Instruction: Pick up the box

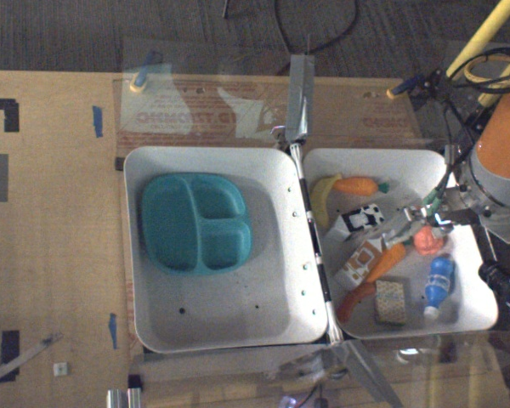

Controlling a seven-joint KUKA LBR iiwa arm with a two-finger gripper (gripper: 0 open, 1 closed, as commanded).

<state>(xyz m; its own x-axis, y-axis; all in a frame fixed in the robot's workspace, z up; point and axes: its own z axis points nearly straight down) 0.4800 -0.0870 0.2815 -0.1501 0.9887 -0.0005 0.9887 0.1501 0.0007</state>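
The surface (51,253) is a tan board carrying two shallow white bins side by side, with strips of blue tape (97,121) and black squares (2,113) marking its left part; beyond its far edge lies dark grey carpet (110,15), where a loop of black cable (316,7) rests; a clear plastic sheet (195,109) with faint lettering lies flat behind the bins, and a yellow pole (491,25) slants in at the upper right.

The left bin (144,330) holds a teal divided plate (195,222), set toward its far left corner; the right bin (480,313) is crowded (most things lie touching or nearly so): a yellow banana (323,195) and an orange carrot (357,185) near the far wall, a black-and-white patterned item (362,218) just below them, a white and orange box (363,262) lying tilted in the middle of the bin, a second carrot (386,262) just beside it on the right, a tan sponge-like block (391,301) toward the near wall, a blue bottle (439,282) to the right of that, and a round red-orange item (428,241) above the bottle.

The arm's orange band (501,147) shows at the right edge; the gripper (423,214) hangs over the right bin, just right of the box's upper end; whether the jaws are spread or pressed together I cannot tell, since they are small and blurred against the clutter.
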